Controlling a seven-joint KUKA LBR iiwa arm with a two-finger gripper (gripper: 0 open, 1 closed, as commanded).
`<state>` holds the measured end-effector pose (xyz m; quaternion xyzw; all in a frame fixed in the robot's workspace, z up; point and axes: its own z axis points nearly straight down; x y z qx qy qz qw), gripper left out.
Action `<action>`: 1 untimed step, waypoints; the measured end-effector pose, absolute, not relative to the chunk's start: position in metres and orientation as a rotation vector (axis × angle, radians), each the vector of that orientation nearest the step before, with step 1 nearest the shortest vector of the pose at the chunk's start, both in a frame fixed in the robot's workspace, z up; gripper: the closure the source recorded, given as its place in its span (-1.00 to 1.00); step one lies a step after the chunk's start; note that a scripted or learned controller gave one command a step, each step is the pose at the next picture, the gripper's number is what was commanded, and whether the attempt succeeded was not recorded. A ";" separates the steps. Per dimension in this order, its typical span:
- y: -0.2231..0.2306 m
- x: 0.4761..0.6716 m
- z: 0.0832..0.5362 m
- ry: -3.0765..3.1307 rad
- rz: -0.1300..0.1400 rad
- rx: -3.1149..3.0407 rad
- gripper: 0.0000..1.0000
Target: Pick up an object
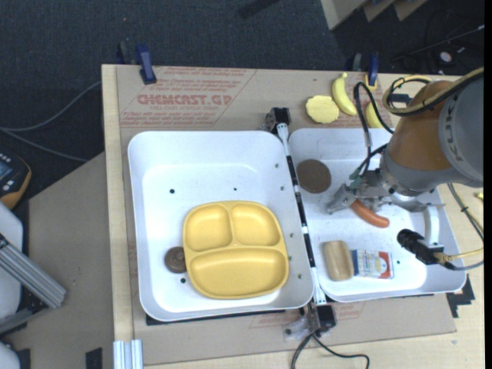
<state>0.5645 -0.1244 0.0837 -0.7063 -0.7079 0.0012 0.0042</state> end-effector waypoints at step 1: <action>-0.127 0.567 0.095 -2.220 -0.001 -2.222 1.00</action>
